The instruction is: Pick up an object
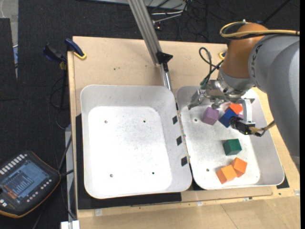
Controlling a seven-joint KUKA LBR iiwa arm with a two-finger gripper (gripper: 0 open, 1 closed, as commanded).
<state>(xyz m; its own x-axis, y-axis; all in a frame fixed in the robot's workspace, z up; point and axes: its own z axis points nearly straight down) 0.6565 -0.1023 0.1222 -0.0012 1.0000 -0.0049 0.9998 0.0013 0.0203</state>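
Hand over right bin, purple block under it

Your hand (215,100) sits at 12 o'clock in the right bin (267,175); grip state: can't tell. Purple block (210,115) just below: likely light, rigid, take flat opposite faces. Blue block (226,118), green block (232,147) and orange blocks (232,170) share that bin.
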